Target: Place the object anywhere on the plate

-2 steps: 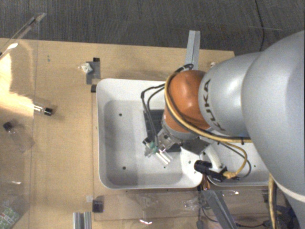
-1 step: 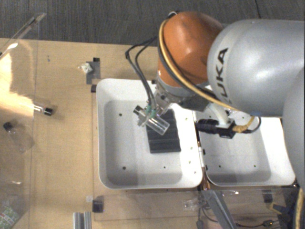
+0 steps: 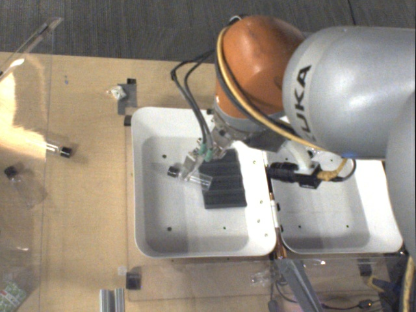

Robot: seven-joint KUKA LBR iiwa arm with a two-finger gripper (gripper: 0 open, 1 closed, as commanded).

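The claw (image 3: 195, 164) is seen low inside the left bin (image 3: 149, 239), its pale metal fingers angled down and to the left from the wrist. Whether the fingers are spread or closed cannot be told, since they merge into a single pale shape at this angle. A small dark object (image 3: 173, 171) lies on the bin floor touching or just beside the claw's tip (which of the two cannot be made out). A black ribbed plate (image 3: 225, 182) lies flat on the same floor, just to the right of the claw, with the small object off its left edge. Above the claw, the orange band (image 3: 257, 60) and the grey arm (image 3: 351, 90) are seen covering the upper right of the view, with black cables looped beside them. The right bin (image 3: 338, 229) is partly hidden by the arm. Both bins are carried by the wooden desk (image 3: 71, 226).
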